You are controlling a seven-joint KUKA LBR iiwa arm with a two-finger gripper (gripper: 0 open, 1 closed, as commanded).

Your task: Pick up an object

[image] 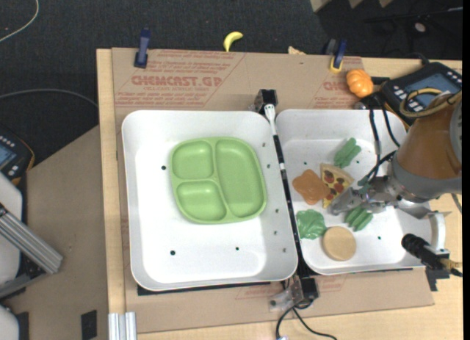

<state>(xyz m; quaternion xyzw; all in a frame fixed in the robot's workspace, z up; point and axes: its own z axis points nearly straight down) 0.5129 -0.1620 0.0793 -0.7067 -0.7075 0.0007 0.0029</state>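
In the right-hand white bin (382, 258), a cluster of toy foods lies close together: a pizza slice (335, 178), an orange-brown cookie-like piece (309, 186) touching its left edge, a green pod (346, 152) just beyond it toward the far side, a leafy green piece (311, 223) and a round tan disc (339, 243) toward the near side, and another green piece (359, 218) on the right of the group. The arm's claw (348, 200) is lowered among them, between the pizza slice and the right-hand green piece; whether it is parted or closed, or grips anything, cannot be told from this angle. The grey arm (429, 155) with its orange band reaches in from the right. The left-hand white bin (147, 243) holds a green divided plate (218, 179). Both bins sit on a cardboard-covered table (183, 78), where a small orange toy (359, 82) rests at the far right and a yellow banana (233, 40) lies at the far edge.
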